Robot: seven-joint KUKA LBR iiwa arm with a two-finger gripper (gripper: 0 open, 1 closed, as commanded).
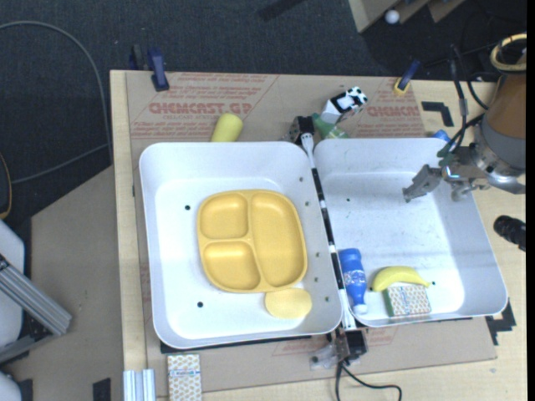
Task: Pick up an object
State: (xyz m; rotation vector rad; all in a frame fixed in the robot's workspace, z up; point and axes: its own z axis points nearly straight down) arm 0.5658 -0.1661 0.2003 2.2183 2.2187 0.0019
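Note:
My gripper [435, 190] hangs over the upper right part of the right bin [376, 165], open, with nothing between its fingers [415, 189]. At the front of that bin lie a blue bottle [351, 277], a yellow banana [399, 276] and a small patterned box [409, 300], all well below the gripper in the view. In the left bin [167, 182] a yellow divided plate [251, 241] lies flat, and a pale yellow disc [288, 303] touches its front edge.
Behind the bins on the cardboard sit a yellow cylinder [226, 128] and a black-and-white toy [346, 102] beside a green item [328, 124]. Blue clamps [156, 69] hold the board's back edge. A small card [184, 374] lies in front of the left bin.

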